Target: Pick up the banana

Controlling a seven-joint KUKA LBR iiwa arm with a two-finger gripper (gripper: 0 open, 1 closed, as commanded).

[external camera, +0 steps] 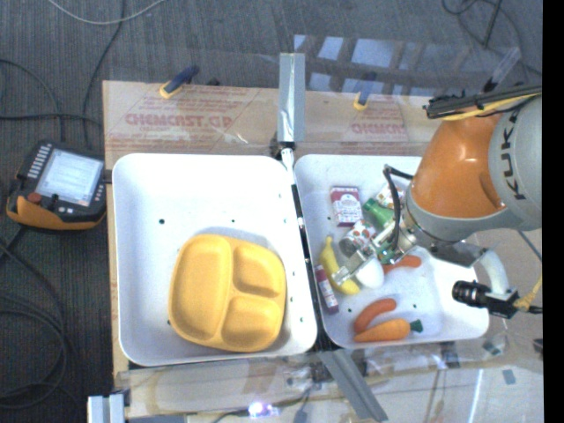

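Note:
The yellow banana (332,263) lies in the right bin (458,329), close to the bin's left wall. My gripper (356,252) reaches down and to the left from the orange-banded wrist (454,183) and sits right over the banana's right side, hiding part of it. A white rounded object (371,275) lies against the banana's lower end, just below the gripper.
Also in the right bin are two orange carrots (381,322), a red packet (345,204), a green item (379,210) and a dark red stick (327,291). A yellow divided tray (229,293) lies in the left bin (150,192). A pendant (57,188) rests off the bench at left.

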